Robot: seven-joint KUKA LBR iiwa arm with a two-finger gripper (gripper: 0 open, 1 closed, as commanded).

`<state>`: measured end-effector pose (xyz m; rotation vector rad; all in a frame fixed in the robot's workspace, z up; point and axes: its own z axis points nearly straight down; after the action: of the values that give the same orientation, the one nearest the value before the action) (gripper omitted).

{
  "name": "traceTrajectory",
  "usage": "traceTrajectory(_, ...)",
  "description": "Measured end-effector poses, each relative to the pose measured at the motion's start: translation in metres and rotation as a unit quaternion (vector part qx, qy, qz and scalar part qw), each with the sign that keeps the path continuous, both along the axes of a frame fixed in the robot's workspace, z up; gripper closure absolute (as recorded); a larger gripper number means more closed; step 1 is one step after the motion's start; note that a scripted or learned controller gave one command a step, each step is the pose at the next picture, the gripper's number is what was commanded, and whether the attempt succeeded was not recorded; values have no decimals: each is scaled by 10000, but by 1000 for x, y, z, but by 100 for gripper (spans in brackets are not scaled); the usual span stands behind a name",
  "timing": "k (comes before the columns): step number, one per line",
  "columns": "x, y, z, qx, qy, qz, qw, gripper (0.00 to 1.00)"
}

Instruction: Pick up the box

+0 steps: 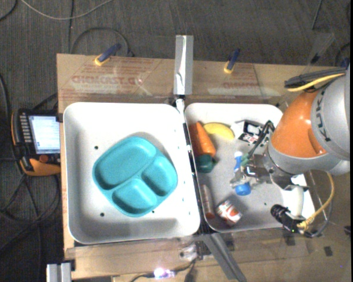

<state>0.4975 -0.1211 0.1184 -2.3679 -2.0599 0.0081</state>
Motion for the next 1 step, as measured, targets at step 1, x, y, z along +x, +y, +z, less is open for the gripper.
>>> traceTrajectory(1, 80, 12, -26, -10, -105, -1498, 9887, 100)
